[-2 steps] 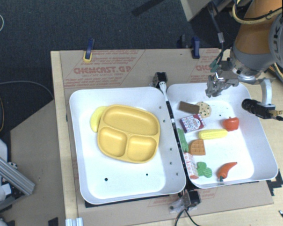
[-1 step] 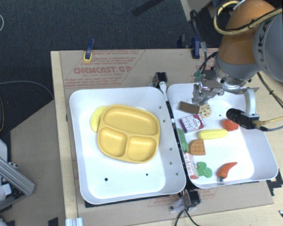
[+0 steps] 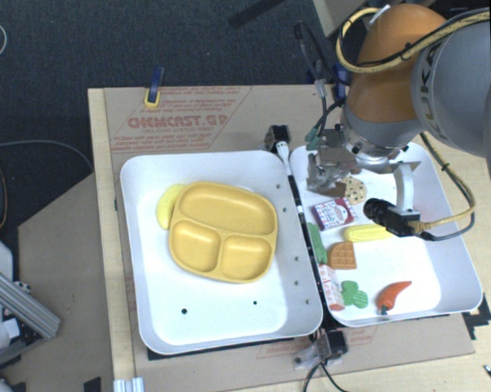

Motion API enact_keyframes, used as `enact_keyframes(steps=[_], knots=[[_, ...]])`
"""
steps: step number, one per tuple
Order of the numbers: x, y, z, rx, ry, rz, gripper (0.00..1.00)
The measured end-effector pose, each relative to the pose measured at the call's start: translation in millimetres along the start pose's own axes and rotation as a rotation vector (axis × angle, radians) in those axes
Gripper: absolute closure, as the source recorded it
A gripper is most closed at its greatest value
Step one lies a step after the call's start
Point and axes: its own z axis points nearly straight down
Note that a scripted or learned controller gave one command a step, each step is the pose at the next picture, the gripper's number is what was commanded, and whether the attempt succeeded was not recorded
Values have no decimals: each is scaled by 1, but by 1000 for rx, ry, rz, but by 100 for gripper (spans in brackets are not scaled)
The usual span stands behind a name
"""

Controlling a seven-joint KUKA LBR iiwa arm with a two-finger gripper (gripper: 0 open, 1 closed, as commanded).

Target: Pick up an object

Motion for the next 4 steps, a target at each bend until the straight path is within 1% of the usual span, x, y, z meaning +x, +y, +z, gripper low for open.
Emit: enact_keyframes(steps=[1,2,3,4], knots=[[40,-31,9,1,-2,4,100],[80,-57,5,1,-1,3,100],[75,-52,-3,-3,-2,5,100],[86,-48,-6,-4,-2,5,100]])
